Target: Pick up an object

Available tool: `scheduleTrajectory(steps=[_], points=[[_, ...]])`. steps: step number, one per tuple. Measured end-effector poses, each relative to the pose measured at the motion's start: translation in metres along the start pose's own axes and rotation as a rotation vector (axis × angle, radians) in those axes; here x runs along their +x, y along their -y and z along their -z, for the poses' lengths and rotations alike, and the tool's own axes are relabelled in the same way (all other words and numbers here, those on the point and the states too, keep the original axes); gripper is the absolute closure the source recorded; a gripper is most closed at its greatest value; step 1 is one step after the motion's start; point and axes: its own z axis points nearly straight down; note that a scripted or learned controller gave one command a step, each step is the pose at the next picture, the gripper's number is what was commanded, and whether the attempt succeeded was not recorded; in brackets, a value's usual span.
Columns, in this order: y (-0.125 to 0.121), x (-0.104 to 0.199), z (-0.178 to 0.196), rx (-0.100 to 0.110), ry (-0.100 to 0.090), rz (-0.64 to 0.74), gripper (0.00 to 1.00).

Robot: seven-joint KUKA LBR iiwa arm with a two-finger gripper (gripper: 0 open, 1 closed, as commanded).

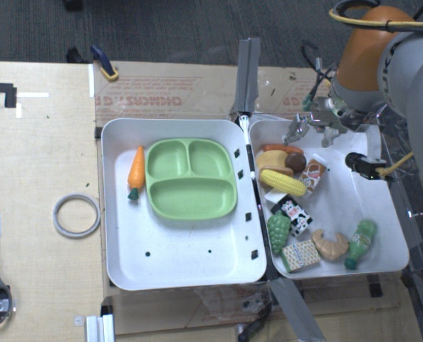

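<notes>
Front of right bin: toy cracker (300, 255), croissant (330, 245) and green bottle (359, 244) lie closest to the camera, near the front wall of the right bin (382, 266).
Other toys in right bin: grapes (278, 229) and a small black-and-white carton (295, 214) are in the middle; a corn cob (283, 183), a small snack packet (312, 175), a yellow piece (270, 160), a brown round piece (295, 162) and a red-orange piece (283, 149) are crowded together at the back left.
Gripper: the gripper (302, 125) is at the back edge of the right bin, just behind the crowded toys; nothing is visible between its fingers, and it is not possible to tell whether they are spread or pressed together.
Step in hand: it seems to be the approach, before any grasp; no object is lifted yet.
Next move: probably a descent onto one toy of the back group, with care, because the pieces touch each other and the fingers could push the neighbours.
Left bin: the left bin (119, 262) holds a green divided plate (191, 179) and a toy carrot (135, 171) just beside it.
Hard to see: the fingertips are small and blurred against the bin wall; the arm (393, 48) is cut off at the right; the piled toys partly cover each other.
</notes>
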Motion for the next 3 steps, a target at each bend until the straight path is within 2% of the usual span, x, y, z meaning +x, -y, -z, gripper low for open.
scheduleTrajectory(steps=[1,2,3], points=[[0.033,-0.015,-0.064,-0.001,-0.001,0.129,0.0],[0.062,-0.01,-0.001,-0.002,-0.001,-0.022,0.0],[0.061,-0.014,-0.064,0.001,0.0,0.012,0.0]])
